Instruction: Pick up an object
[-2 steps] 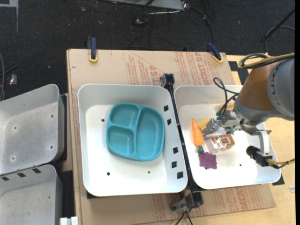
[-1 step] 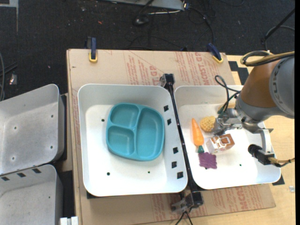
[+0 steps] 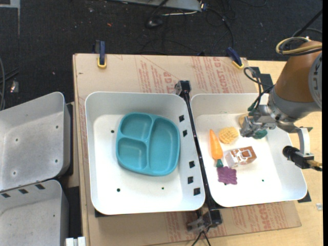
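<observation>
Camera view has me reaching in from the right, my grey arm [image 3: 302, 86] with its orange band bent over the right bin [image 3: 287, 183]. My gripper [image 3: 254, 127] hangs low near that bin's upper middle, just right of a round yellow waffle-patterned cookie [image 3: 228, 135]. Something teal-green [image 3: 260, 134] peeks out right beneath my fingertips — I cannot make out what it is, nor whether it sits between them. Whether my fingers are spread or pressed together I cannot tell either; they are too small and dark from this angle.

The other objects lie in a loose cluster to my left and below. An orange carrot [image 3: 216, 145] lies lengthwise close to the bin's left wall, its green top pointing toward the near edge. Just right of it rests a small brown-and-white carton [image 3: 241, 156], tilted on its side. Below the carton and touching the carrot's end is a purple, ragged-edged toy piece [image 3: 227, 175].

The left bin [image 3: 102, 183] holds a teal divided plate [image 3: 148, 143] with three compartments, sitting roughly at its centre — well apart from me. Both bins rest on a cardboard sheet [image 3: 154, 65] held by clamps at its far edge.
</observation>
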Tool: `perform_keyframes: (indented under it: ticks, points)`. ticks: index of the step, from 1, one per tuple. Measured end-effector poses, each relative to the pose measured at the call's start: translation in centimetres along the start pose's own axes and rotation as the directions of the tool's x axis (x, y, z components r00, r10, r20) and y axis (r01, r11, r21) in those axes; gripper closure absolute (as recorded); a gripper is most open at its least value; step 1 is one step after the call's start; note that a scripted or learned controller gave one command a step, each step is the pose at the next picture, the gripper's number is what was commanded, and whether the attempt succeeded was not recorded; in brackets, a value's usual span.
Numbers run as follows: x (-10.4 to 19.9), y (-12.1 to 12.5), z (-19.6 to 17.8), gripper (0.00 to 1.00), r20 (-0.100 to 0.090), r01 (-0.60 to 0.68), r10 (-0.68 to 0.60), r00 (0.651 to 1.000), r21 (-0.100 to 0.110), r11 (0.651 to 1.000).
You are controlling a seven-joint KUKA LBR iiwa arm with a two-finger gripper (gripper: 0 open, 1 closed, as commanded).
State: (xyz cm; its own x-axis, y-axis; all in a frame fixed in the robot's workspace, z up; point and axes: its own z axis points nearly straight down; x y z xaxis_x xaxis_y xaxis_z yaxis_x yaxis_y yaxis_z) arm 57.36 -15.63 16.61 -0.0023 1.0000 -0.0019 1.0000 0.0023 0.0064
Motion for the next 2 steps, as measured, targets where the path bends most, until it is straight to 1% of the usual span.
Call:
perform_keyframes:
  ticks: [1, 2]
  points:
    - [0.0, 0.2, -4.9, 1.00, 0.000, 0.000, 0.000, 1.000, 0.001, 1.000]
    - [4.6, -0.9, -6.0, 1.00, -0.004, 0.005, -0.005, 1.000, 0.006, 1.000]
